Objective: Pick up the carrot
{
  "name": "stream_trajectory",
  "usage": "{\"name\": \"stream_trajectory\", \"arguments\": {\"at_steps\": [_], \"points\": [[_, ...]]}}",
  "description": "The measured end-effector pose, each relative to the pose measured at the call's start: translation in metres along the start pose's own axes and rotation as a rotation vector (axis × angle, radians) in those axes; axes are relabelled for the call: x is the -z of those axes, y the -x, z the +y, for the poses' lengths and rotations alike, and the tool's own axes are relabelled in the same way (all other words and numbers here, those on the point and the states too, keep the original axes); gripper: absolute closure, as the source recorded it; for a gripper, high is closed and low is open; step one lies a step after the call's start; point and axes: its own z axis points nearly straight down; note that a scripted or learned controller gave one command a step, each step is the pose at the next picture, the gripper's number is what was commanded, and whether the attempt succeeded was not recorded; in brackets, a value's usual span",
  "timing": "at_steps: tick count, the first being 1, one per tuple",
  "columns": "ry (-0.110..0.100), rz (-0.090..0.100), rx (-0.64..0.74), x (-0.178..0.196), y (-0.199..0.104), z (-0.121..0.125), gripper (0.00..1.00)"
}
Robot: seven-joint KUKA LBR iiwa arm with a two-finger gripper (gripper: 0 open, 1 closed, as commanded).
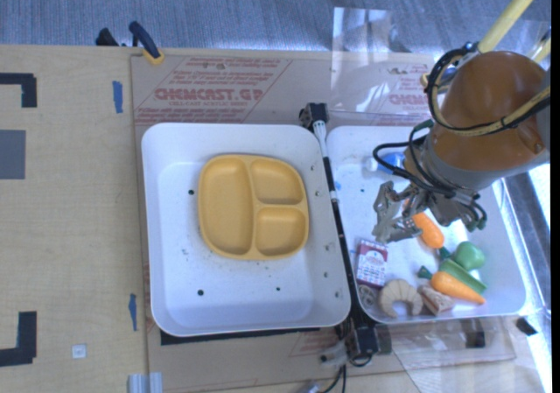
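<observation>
From my seat I see the gripper (404,218) low in the right bin (512,295), its metal fingers (386,207) pointing toward the bin's left wall. I cannot tell whether the jaws are spread or closed; they are a tangle of grey metal from this angle. A small orange piece (428,230) sits just beside the fingers on their right, touching or nearly touching them, but I cannot see it between the fingers, nor tell whether it is a carrot.

The carrot (458,287) with its green top lies nearer the bin's front right corner, apart from the jaws, tip pointing right. A green piece (468,255) lies just above it. Left of the carrot, along the front wall, I see a croissant (402,296) and a brownish piece (435,300) touching it. A small red carton (371,263) stands between the gripper and the croissant.

The arm (486,120) rises to the upper right, its orange band over the bin's back half.

The left bin (166,234) holds 1 yellow plate (254,206) with 3 compartments
</observation>
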Motion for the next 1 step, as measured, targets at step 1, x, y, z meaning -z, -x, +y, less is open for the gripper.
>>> {"name": "stream_trajectory", "arguments": {"at_steps": [1], "points": [[0.003, 0.009, 0.572, 0.0095, -0.0221, -0.015, 1.0]]}}
